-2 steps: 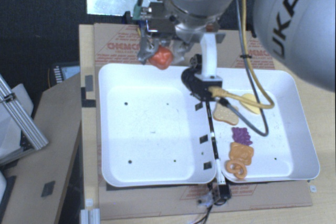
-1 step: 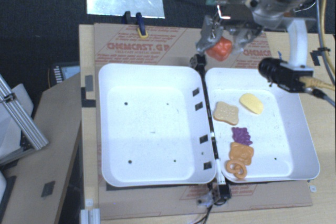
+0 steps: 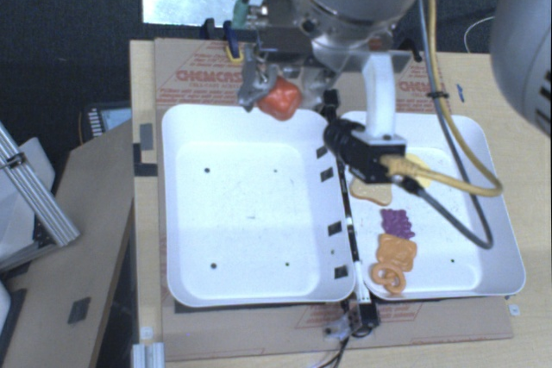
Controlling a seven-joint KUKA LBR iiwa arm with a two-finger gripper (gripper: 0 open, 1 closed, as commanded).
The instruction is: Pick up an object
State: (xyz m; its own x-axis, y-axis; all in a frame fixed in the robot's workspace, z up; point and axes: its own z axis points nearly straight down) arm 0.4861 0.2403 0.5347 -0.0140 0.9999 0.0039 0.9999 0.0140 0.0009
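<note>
At the front of the right bin (image 3: 483,271) lies an orange pretzel toy (image 3: 393,265), and just behind it, touching it, a small bunch of purple grapes (image 3: 398,223). A bit farther back a flat tan piece (image 3: 373,192) lies partly under a black block on the arm. Beside them the left bin (image 3: 241,220) shows its white floor with a few small dark dots. Farther back, above the far edge of the left bin, hangs the gripper (image 3: 267,95). A red-orange toy (image 3: 279,100), round like a tomato, sits between its fingers, so the gripper looks closed on it, and the toy is up in the air, off the floor. My guess is that the pick is nearly done. To do it well, the arm should keep its squeeze steady and move slowly, with no jerks, because a round smooth toy can slip out sideways. It looks held near one edge, so a hard bump could knock it loose. Lifting straight and staying over the bin would be safest, so a drop lands inside.
</note>
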